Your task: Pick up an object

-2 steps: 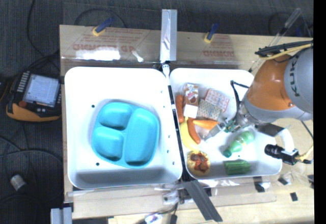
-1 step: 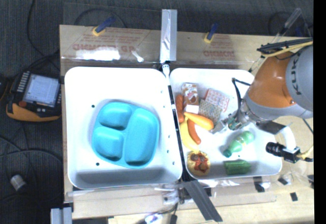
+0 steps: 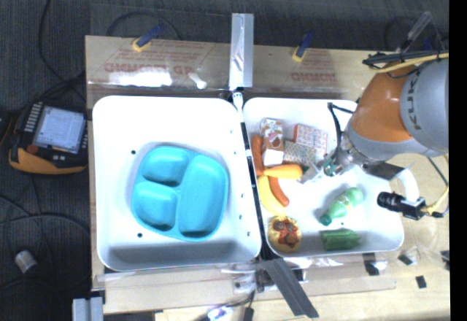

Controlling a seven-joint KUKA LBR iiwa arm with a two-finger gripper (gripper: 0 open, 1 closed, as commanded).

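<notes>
Metal fingers [image 3: 319,170] beside glossy orange carrot [image 3: 283,173].

Divided tray [image 3: 179,190] in the left bin [image 3: 109,166]; bottle [image 3: 340,206] and carrot [image 3: 283,172] in the right bin [image 3: 387,239].

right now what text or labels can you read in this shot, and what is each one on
"KU": partial lettering on the grey arm.
Red print on the clear sheet behind the bins: too blurred to read.
Printed small box and carton in the right bin: too small to read.
Handheld screen, left: unreadable.
</notes>
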